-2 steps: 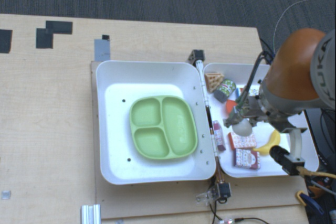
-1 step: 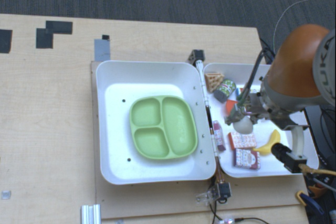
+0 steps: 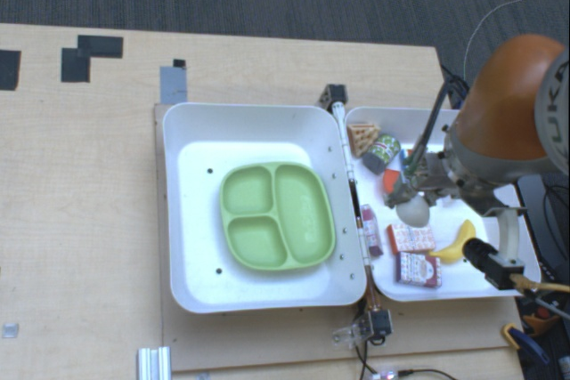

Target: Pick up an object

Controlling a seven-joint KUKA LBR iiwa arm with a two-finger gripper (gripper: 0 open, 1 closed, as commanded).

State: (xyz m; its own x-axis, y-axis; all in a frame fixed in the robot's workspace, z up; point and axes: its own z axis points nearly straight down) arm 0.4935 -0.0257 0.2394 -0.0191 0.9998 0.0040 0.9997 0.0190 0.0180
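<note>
Banana (image 3: 456,243) is seen in the right bin (image 3: 445,291), its long axis slanted, upper tip toward the far right, beside two small red-and-white packets (image 3: 415,255). The jaws' state cannot be told; the gripper (image 3: 411,200) hangs nearby.

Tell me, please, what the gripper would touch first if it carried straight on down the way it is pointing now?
Probably the white rounded object directly under the gripper in the right bin. Whether they already touch is unclear from this slanted view. The red-and-white packet lies just beyond it.
</note>
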